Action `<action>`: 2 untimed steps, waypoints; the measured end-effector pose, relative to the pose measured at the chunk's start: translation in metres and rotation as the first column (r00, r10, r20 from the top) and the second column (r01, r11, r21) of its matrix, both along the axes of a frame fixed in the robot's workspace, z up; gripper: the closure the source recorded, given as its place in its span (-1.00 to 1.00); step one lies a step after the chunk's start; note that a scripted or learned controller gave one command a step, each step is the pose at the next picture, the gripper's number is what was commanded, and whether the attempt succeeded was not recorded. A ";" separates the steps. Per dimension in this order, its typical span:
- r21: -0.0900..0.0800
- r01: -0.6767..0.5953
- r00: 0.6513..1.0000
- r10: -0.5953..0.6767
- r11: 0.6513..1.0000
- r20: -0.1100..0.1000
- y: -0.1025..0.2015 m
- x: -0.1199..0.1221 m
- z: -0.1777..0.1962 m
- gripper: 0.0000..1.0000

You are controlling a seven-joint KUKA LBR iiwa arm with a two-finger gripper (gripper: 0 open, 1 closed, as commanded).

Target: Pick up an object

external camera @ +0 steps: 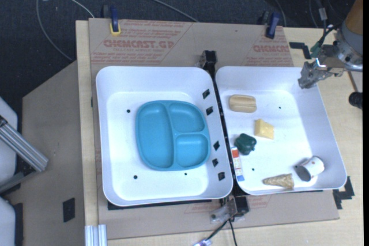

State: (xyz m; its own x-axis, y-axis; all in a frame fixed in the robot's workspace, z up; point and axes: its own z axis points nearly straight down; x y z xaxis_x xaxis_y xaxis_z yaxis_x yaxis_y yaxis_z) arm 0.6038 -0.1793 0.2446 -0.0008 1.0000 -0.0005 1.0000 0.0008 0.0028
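From where I stand, the desk (pixel 81 124) carries two shallow white bins side by side, clipped down on a printed cardboard sheet so they stay put while the arm works. The left bin (pixel 115 95) holds a blue divided plate (pixel 172 134), lying flat in the middle with nothing on it.

The right bin (pixel 323 124) is where the pickable things are, scattered apart from each other, which leaves room to come down around any one of them. A tan, bread-like block (pixel 242 103) sits toward the far side; a yellow wedge (pixel 264 128) lies near the centre; a dark green lump (pixel 246 143) rests just beside the divider; a brown crust-like piece (pixel 279 181) lies at the near edge, with a small white and grey cylinder (pixel 310 168) on its side just beside it.

The end effector (pixel 307 74) hangs over the far right corner of the right bin, well apart from every object and, I judge, above the rim rather than down inside. Nothing is between its fingers; at this slant I cannot tell whether they stand apart or together.

My guess is that this is a standby or approach pose, kept off to the side so the camera sees the bin's contents unblocked. The pick itself is not yet begun.
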 end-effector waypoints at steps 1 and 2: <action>0.002 -0.002 1.000 0.002 1.000 -0.005 0.045 -0.016 -0.006 1.00; 0.003 -0.003 1.000 0.003 1.000 -0.005 0.096 -0.017 -0.015 1.00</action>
